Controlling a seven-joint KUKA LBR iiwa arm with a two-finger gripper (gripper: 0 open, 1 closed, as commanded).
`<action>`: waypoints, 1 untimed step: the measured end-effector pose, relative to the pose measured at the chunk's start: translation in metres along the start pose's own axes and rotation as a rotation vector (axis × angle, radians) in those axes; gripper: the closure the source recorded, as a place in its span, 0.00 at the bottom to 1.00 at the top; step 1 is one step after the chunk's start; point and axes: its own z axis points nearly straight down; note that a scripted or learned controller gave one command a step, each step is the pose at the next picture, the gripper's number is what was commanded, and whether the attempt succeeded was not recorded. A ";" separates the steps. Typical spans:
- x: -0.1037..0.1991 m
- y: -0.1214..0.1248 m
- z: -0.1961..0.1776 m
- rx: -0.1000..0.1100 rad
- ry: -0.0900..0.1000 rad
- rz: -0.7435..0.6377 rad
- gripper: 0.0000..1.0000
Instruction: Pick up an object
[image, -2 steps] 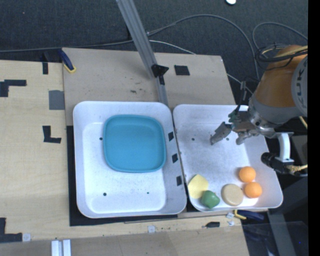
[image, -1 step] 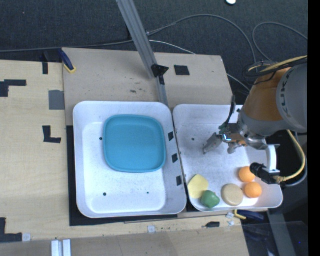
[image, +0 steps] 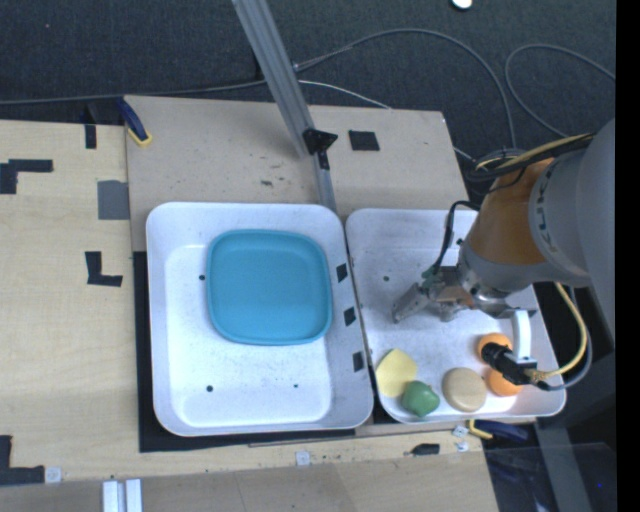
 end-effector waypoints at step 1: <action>0.000 0.001 -0.012 -0.003 0.000 0.000 1.00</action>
